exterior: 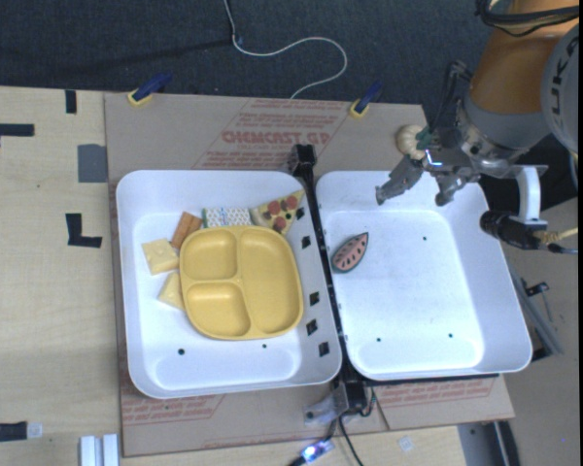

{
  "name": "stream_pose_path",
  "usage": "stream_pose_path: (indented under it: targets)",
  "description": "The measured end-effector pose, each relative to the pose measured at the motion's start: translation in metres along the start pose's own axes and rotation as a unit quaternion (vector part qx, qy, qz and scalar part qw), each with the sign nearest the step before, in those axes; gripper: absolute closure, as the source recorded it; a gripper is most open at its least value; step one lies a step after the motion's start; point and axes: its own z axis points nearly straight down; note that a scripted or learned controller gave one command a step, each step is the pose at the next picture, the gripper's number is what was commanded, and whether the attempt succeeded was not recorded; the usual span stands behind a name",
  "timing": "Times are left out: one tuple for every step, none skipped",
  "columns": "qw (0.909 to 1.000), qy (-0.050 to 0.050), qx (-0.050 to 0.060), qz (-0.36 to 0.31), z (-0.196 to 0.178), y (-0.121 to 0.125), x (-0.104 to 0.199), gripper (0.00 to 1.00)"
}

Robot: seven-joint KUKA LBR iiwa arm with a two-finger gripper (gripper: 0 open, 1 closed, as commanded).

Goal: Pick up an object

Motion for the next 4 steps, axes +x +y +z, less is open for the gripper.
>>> stream_pose_path:
  targets:
    - [1.0, -0.001, -0.006, -0.001, -0.007, 0.002, 0.0, 0.0]
    - [1.0, -0.001, -0.003, -0.001, 0.055, -0.004, -0.005, 0.0]
    - [1.0, 0.0, -0.003, -0.001, 0.104, -0.012, -0.001, 0.0]
    - [1.0, -0.001, -0.004, -0.001, 0.155, -0.008, -0.009, 0.0]
